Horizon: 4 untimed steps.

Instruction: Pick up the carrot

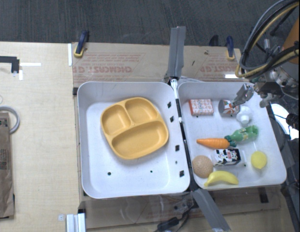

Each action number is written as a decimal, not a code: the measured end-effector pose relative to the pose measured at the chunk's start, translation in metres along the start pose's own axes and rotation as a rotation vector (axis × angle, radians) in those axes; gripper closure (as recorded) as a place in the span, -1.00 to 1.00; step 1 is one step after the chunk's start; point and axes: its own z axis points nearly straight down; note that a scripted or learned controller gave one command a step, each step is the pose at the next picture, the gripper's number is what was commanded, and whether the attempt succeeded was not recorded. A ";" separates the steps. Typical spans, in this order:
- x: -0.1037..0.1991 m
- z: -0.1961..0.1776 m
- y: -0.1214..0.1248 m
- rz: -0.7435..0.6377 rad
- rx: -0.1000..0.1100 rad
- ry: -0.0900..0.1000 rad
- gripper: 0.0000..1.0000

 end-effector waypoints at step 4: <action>0.053 0.091 0.079 -0.095 -0.002 -0.002 1.00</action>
